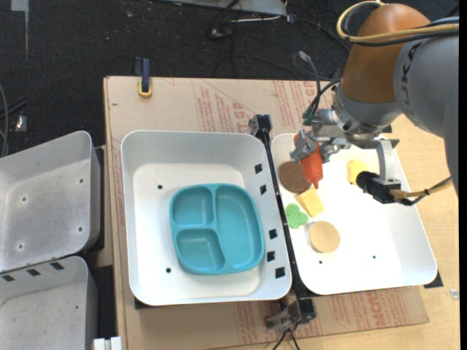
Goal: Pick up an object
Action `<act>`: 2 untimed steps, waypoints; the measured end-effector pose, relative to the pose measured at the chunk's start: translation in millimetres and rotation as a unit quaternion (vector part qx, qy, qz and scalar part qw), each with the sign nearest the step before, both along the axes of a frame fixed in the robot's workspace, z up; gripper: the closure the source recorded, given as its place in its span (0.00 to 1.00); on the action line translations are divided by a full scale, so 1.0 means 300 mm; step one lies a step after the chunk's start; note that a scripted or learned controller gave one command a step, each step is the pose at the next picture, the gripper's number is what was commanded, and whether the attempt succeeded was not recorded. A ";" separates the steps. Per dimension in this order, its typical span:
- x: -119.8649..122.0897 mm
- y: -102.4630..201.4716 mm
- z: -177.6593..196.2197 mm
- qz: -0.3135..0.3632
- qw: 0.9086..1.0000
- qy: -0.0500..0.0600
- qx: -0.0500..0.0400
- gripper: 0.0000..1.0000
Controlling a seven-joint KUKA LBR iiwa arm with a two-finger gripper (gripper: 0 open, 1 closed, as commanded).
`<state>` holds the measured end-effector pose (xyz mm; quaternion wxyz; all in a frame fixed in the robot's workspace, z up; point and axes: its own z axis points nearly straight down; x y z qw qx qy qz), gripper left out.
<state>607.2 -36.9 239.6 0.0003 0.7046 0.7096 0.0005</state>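
Note:
My gripper (312, 152) hangs over the far left corner of the right bin (394, 268). An orange-red, carrot-like piece (314, 170) sticks out from between its fingers, which are shut on it. Whether the piece is clear of the bin floor I cannot tell. Just left of it lies a brown disc (293, 176). Below it are a yellow wedge (310, 202), a small green piece (295, 216) and a tan disc (324, 237). A yellow object (357, 171) lies to the right, partly under the arm.
The left bin (139, 195) holds a teal divided plate (217, 228). The arm's body and a black cable fitting (376, 187) cover the right bin's far side. A ridge with black clips (277, 217) separates the bins. Grey lids (44, 195) lie at the left.

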 end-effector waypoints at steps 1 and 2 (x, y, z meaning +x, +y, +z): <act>0.011 0.190 -0.037 0.000 1.000 0.001 0.000 1.00; 0.003 0.364 -0.069 0.000 1.000 0.001 0.000 1.00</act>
